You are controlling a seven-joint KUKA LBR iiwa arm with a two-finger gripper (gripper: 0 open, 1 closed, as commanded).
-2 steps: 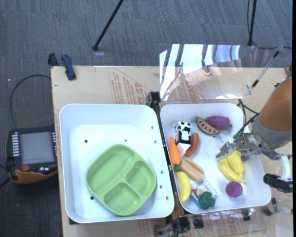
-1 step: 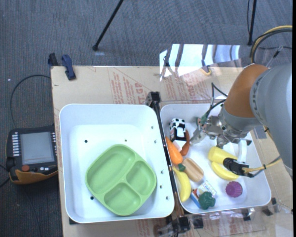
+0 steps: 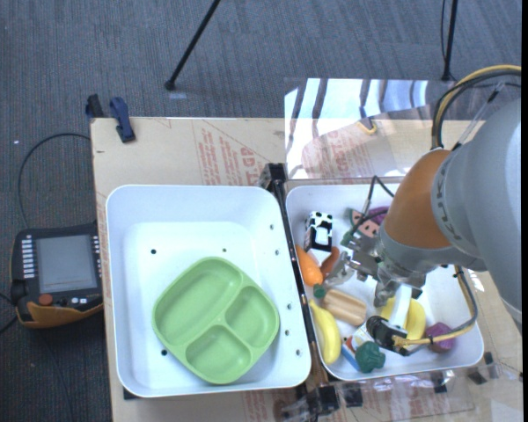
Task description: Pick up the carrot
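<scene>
We see the small orange plastic carrot (image 3: 309, 266) lying by the left wall of the right white bin (image 3: 472, 345), beside a yellow toy banana (image 3: 326, 332). Our claw (image 3: 396, 304) hangs low over the toys nearby, maybe to reach in. We cannot tell its state.

Red printing on the cardboard sheet (image 3: 229, 152), unreadable

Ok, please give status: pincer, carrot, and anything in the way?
Pincer low over right bin, nothing seen in its grip. Carrot at the bin's left wall, not picked. Banana and hot dog crowd beside it.
</scene>
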